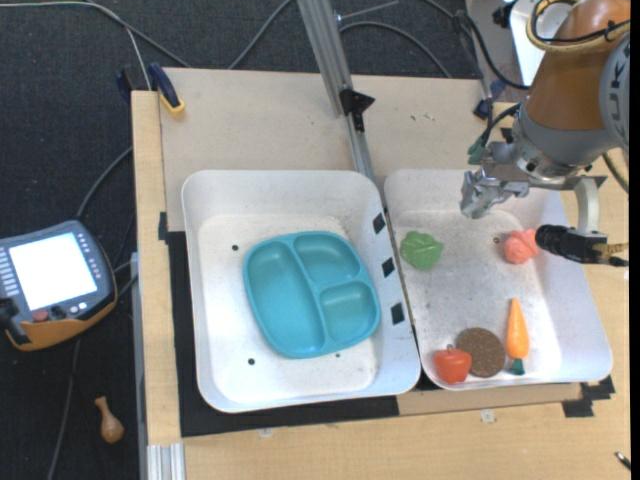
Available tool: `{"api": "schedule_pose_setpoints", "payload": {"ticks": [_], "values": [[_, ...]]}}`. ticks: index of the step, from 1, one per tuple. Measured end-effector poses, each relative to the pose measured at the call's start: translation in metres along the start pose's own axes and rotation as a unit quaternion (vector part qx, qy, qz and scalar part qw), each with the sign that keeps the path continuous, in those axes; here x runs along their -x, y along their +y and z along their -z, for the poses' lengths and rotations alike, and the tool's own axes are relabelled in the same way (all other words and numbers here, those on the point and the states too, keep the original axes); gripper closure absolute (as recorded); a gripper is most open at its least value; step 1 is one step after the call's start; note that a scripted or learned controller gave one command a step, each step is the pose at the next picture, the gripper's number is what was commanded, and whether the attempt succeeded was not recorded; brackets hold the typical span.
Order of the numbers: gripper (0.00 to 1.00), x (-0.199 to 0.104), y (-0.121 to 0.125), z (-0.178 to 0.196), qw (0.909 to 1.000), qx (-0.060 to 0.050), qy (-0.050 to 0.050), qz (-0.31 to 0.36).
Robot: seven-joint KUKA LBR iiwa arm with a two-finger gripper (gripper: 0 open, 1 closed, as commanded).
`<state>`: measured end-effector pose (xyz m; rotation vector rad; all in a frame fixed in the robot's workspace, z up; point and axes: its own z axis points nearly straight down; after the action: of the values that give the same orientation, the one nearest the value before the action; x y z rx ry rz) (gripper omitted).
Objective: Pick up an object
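- Two white bins are seen side by side on a tan bench; a teal divided tray [312,293] lies in the left bin [215,268].
- At the right bin's [580,338] twelve o'clock, the gripper [478,200] hangs with nothing held; whether it is wide or narrow cannot be told.
- A green object [421,250] lies at nine o'clock, a pink one [518,248] at two o'clock.
- A tomato [451,365], brown disc [482,351] and carrot [516,330] are grouped around six o'clock.

Hand [478,200] low, arm angled downward

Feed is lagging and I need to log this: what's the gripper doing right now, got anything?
Gripper: over the right bin, nothing visibly in it; open or closed cannot be told.
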<state>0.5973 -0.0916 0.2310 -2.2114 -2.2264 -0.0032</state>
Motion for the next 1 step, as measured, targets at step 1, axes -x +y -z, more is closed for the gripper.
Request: {"api": "schedule_pose_setpoints", "payload": {"ticks": [1], "values": [[1.00,-0.0525,-0.0050,-0.0113,1.0000,-0.001,0.000,0.000]]}}
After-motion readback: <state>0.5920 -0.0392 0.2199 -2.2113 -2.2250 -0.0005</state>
